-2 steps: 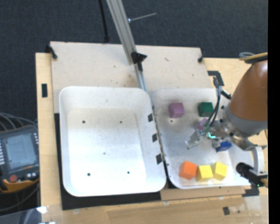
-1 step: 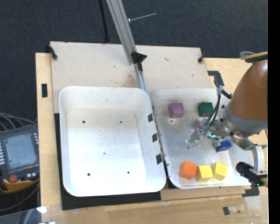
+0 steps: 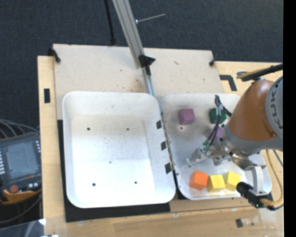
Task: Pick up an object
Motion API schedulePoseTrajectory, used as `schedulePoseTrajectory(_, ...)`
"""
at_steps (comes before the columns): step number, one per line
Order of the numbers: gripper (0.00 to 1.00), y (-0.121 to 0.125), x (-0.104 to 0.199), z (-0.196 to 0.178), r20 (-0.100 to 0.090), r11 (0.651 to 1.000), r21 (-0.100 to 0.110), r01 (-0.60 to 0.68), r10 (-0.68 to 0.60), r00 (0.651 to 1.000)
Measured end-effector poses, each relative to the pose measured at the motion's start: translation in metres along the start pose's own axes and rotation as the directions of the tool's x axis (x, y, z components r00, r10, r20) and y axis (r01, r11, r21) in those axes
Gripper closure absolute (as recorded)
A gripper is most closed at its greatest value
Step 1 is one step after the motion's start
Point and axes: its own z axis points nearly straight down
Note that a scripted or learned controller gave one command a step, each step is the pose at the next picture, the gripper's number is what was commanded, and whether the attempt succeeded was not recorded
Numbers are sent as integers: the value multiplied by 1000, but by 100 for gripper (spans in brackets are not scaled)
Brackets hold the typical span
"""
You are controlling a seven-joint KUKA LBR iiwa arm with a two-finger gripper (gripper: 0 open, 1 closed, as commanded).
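Right bin: purple cube, orange cube, 2 yellow cubes (front edge); gripper over centre, claw state can't tell.

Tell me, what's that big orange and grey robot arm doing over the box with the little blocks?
The robot arm is reaching into the right bin to try to pick something up. Its gripper is down low in the middle of that bin. Around it lie a purple block, an orange block, two yellow blocks and a green thing. It isn't holding any of them that I can see. The left bin sits beside it.
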Motion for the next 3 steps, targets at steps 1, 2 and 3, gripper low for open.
schedulePoseTrajectory(1, 0, -1, -1, 53, 0, 1000, 0, 0, 0, 1000)
schedulePoseTrajectory(2, 100, 2, -2, 39, 1, 1000, -10, -8, 8, 1000)
schedulePoseTrajectory(3, 100, 5, -8, -24, 2, 1000, -13, 6, -6, 1000)
